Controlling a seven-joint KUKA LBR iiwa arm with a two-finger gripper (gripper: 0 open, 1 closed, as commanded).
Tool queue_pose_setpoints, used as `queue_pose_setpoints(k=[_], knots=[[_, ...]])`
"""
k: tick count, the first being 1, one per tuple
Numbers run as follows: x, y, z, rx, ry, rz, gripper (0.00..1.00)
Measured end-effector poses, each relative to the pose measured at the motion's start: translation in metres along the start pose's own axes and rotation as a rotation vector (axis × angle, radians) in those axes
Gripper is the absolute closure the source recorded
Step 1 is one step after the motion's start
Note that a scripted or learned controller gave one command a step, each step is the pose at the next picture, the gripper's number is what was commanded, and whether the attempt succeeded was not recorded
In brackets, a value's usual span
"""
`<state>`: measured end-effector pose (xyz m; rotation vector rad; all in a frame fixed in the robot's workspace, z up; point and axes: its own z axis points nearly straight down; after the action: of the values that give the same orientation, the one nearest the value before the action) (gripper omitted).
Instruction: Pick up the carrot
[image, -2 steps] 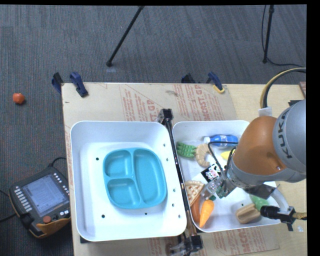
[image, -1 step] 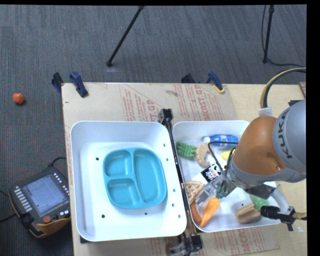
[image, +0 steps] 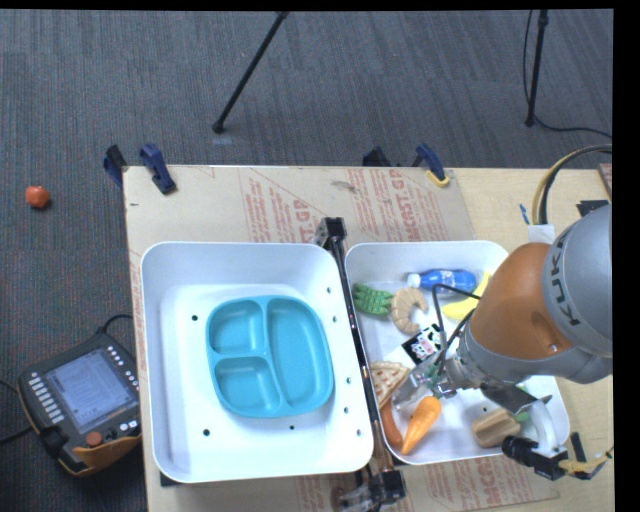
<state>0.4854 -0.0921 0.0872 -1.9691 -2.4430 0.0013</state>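
The hand (image: 432, 388) hangs low over the front of the right bin (image: 497, 250), at the top end of the carrot (image: 421, 421). Its fingers are hidden by the arm (image: 540, 305) and the clutter, so I cannot tell whether it is open, closed or gripping the carrot. The carrot lies tilted in the right bin's front left part, near the wall, thick end up toward the hand. Around it lie a blue bottle (image: 447, 278), a green toy (image: 372, 298), a tan ring (image: 408, 308) and a tan block (image: 494, 427). The left bin (image: 170, 300) holds a blue divided plate (image: 270, 355). Both bins sit on the desk (image: 260, 205), clamped at the far edge. On the dark carpet lie a control tablet (image: 78, 400) and a small orange ball (image: 38, 196).
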Motion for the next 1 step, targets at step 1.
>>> queue_pose_setpoints(k=[1], knots=[[-0.0002,0.0,-0.0096,0.001,0.001,0.001,1.0]])
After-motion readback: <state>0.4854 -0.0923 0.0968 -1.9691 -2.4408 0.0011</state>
